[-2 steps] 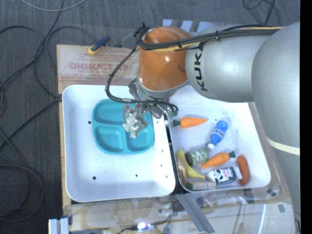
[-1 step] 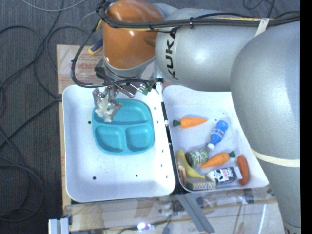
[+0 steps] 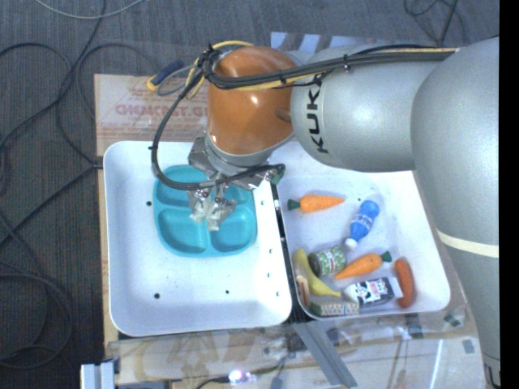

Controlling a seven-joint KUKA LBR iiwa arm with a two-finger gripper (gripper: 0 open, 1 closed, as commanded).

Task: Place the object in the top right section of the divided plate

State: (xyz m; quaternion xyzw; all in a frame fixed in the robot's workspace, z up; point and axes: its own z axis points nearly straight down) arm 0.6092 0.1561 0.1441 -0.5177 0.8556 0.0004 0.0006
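Observation:
A blue divided plate lies in the upper middle of the left white bin. My gripper hangs from the orange wrist straight over the plate, low above its right half near the middle divider. The arm covers the plate's top right section. I cannot make out any object at the gripper's tip; the wrist and its cables shade that spot.
The right bin holds a carrot, a blue bottle, a green can, a second carrot, a banana, a small black-and-white carton and a red sausage. The grey arm spans the upper right.

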